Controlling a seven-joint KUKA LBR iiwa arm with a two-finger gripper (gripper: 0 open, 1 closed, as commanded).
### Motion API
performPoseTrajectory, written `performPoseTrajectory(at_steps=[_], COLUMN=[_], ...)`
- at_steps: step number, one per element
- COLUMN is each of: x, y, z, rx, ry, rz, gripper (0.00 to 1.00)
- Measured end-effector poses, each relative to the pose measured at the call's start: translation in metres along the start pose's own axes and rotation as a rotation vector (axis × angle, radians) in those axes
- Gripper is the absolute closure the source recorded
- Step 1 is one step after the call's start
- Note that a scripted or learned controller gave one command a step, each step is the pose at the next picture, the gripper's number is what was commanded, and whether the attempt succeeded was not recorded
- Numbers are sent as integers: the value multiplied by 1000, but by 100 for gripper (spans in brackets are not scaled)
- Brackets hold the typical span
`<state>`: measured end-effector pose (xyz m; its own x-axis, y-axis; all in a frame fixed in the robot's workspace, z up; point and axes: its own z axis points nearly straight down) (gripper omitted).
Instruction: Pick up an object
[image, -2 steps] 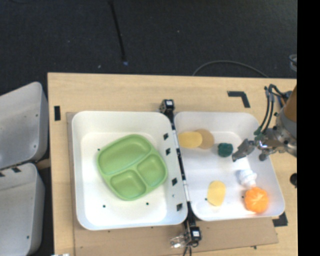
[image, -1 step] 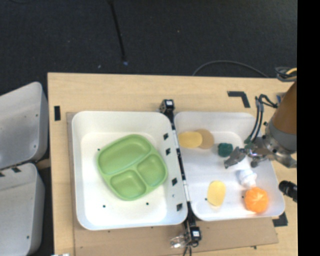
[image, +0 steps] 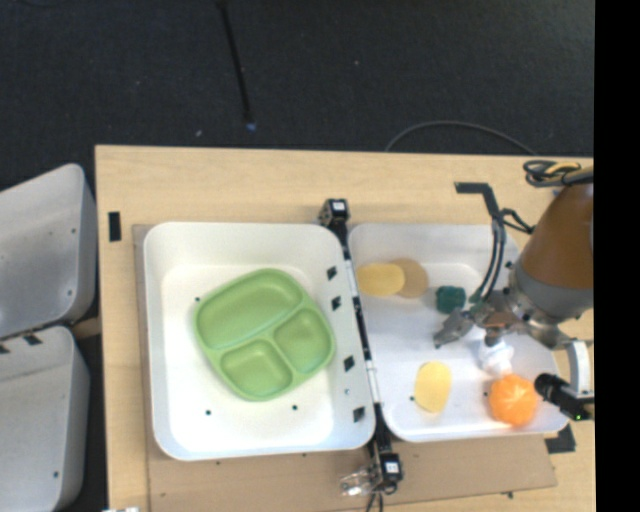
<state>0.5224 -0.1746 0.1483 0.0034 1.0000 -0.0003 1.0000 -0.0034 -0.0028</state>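
Note:
The right bin (image: 400, 415) holds a pale yellow object (image: 433, 386) near its front, an orange ball (image: 514, 399) at the front right, a yellow and tan piece (image: 388, 279) at the back left, a small dark green object (image: 451, 297) and a small white item (image: 497, 354). My gripper (image: 456, 329) hangs over the middle of this bin, between the green object and the pale yellow one. Its grey fingers point left. Nothing shows between them.
The left bin (image: 170, 400) carries a green divided plate (image: 264, 332). A row of black clips (image: 352, 330) marks the wall between the bins. Black cables (image: 492, 225) loop above the right bin's back edge. The arm's orange band (image: 562, 240) stands at the right.

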Motion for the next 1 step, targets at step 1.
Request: performPoseTrajectory(at_steps=[1], x=[-1], y=[0], z=[50], rx=[-1], ry=[0], rz=[1], gripper=[0])
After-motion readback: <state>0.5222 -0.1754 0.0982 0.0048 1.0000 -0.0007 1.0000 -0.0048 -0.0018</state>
